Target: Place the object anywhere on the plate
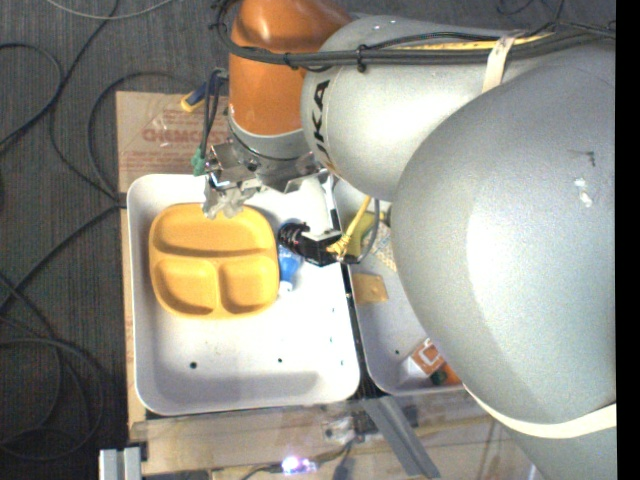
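Observation:
An orange plate [212, 259] with three compartments lies in the left white bin [240, 368]. My gripper [226, 200] hangs over the plate's far edge, near its top middle. A small blue object [289, 268] lies in the bin just off the plate's right edge, partly under a black cable fitting [296, 236]. I see nothing between the gripper's fingertips.
The arm's grey body covers most of the right bin [395, 358]. A tan square piece [369, 288] and an orange-and-white item [432, 360] lie in that bin. A cardboard sheet [155, 133] lies behind the left bin, and cables run over the dark floor.

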